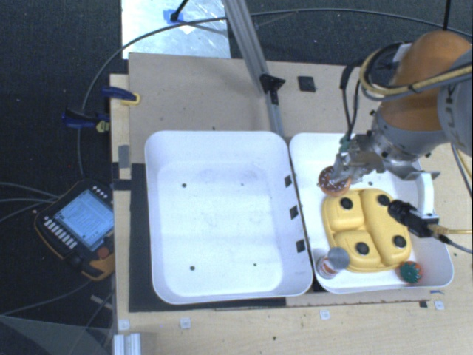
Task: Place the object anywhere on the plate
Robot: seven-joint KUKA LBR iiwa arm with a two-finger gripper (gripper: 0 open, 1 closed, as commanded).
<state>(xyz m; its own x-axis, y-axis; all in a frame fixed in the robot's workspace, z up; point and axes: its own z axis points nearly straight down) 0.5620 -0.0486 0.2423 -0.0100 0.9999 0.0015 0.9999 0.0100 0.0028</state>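
The claw [341, 170] hangs over a small brown round object [333, 183] at the yellow plate's [367, 229] upper-left corner. I cannot tell whether it is gripping

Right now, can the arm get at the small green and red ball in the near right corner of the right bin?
Probably yes: the small green and red ball lies uncovered beside the yellow sectioned plate, though the right bin's white wall crowds it.

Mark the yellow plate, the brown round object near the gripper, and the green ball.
yellow plate [367, 230], camera view, raised centre between compartments
brown round object [334, 181], camera view, its top face
green ball [410, 273], camera view, its middle
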